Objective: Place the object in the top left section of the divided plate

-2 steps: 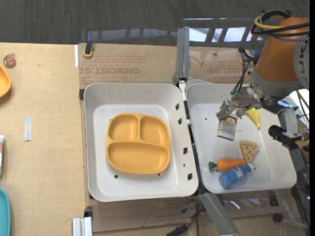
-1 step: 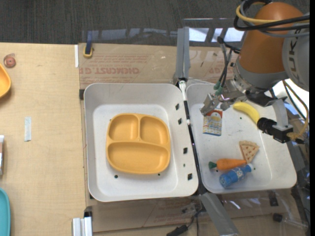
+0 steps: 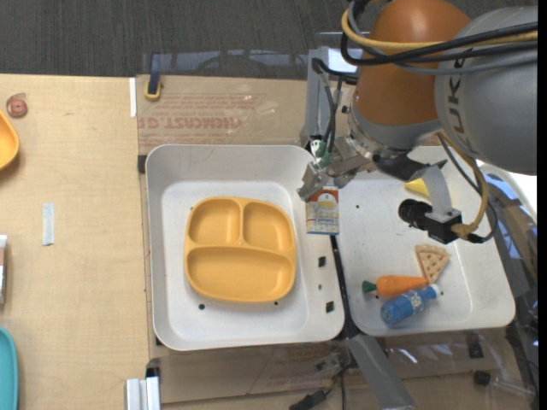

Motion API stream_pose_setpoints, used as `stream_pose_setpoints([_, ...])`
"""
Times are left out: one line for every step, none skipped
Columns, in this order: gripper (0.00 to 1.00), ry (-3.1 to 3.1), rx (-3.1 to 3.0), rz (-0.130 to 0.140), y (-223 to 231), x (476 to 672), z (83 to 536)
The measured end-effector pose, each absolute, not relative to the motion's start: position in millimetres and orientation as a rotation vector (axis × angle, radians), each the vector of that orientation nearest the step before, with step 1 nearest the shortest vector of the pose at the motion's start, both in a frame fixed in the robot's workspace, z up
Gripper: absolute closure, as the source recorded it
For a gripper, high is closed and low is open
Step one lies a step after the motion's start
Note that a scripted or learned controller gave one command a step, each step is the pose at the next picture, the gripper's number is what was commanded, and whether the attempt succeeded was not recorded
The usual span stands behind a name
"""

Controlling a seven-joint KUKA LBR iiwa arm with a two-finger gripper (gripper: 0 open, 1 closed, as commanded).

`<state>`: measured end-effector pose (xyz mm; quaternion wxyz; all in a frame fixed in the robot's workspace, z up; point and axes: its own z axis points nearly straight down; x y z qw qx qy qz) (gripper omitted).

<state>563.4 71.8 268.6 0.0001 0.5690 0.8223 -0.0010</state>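
Transfer partway done: gripper (image 3: 314,180), fingers clamped on a small carton (image 3: 323,211) hanging just beneath them above the bins' shared edge, with the divided plate (image 3: 242,250) lying lower left of it and its top-left section unfilled.

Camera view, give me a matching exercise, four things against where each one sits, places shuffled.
Things:
1. divided plate
2. small carton
3. toy carrot
4. blue bottle

Places:
A. right bin, at its near edge
B. hanging at the gripper, above the strip between the bins
C. left bin, in the middle
D. right bin, just behind the bottle

Pairs: 1-C, 2-B, 3-D, 4-A
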Motion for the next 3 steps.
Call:
stream_pose_setpoints([1.00,2.602,1.763,-0.007,144,626.7,270])
stream_pose_setpoints([1.00,2.633,1.715,-0.005,217,602.9,260])
stream_pose_setpoints([0.00,2.632,1.716,-0.005,217,603.0,260])
